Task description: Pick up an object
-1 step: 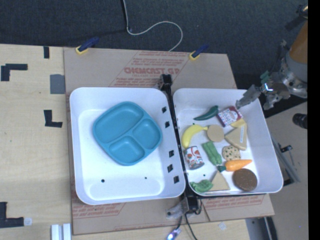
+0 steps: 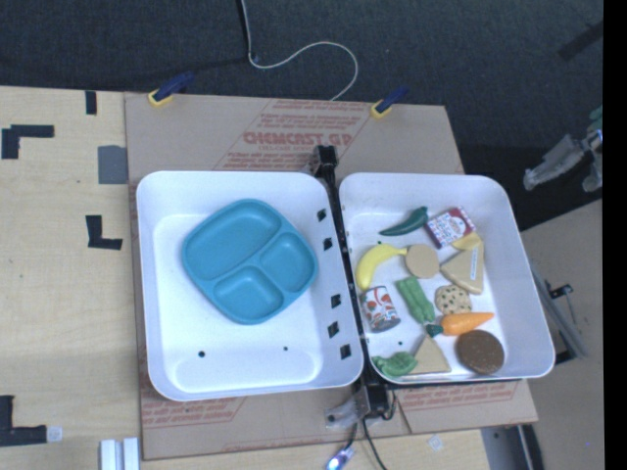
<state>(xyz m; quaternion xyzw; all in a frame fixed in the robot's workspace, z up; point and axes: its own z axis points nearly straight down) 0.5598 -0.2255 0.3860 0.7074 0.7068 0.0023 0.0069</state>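
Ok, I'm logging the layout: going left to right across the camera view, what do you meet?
Left bin → blue divided plate → banana → green pepper → carrot → right bin's far rim → arm.

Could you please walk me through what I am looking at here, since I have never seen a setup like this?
This is a single camera fixed above a workbench, looking down at a slant. On the bench sit two shallow white bins side by side. The left bin holds a blue divided plate. The right bin holds small toy foods, among them a yellow banana, an orange carrot, a dark green pepper, a chocolate-chip cookie and a brown round disc. At the right edge you can see part of the robot arm, which reaches in from that side; it is away from the bins and nothing has been picked up yet. Its job is simply to lift one object.
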